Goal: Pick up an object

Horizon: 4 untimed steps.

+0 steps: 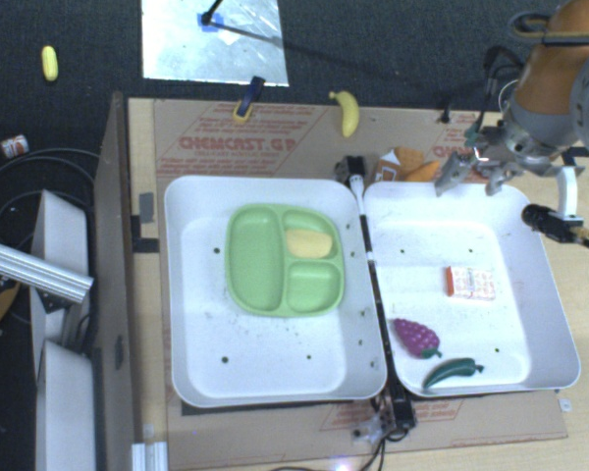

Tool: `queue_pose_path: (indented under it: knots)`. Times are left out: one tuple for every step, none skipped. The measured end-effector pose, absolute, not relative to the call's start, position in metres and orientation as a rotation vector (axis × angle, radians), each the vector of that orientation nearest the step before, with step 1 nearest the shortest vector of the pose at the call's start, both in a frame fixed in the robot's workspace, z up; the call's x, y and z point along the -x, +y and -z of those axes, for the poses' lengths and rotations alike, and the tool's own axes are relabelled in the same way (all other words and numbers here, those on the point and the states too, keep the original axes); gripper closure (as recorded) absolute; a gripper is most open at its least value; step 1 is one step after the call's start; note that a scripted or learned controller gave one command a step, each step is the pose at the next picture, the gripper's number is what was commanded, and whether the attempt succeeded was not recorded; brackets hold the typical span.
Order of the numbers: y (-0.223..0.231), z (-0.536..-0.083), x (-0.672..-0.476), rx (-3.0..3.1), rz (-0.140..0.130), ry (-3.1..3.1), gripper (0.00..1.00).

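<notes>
Camera view: jaws (468, 172) apart, nothing held, over right bin (545, 263) rim; advised descent onto orange packet (469, 283), approx. centred.

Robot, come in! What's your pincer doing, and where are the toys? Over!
Pincer open over right bin's far rim, holding nothing. Red-white box, purple grapes, green pepper lying in that bin. Nothing blocking them.

Grey arm (569, 77) enters at upper right of frame, orange band above wrist. Gripper (471, 173) points down-left, right of frame centre, near top. Two fingers spread apart, nothing between them.
</notes>
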<state>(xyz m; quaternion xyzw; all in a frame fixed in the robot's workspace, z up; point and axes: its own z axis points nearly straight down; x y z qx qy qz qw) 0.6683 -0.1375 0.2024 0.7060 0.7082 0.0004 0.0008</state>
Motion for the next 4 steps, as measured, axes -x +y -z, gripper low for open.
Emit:
queue_pose_path:
  knots:
    - [-0.171,-0.079,-0.653,-2.223,0.004,2.222,0.0]
    - [-0.182,-0.143,-0.67,-2.214,-0.005,2.222,0.0]
    - [-0.189,-0.081,-0.607,-2.227,0.005,2.224,0.0]
    - [-0.203,-0.156,-0.672,-2.208,-0.008,2.22,0.0]
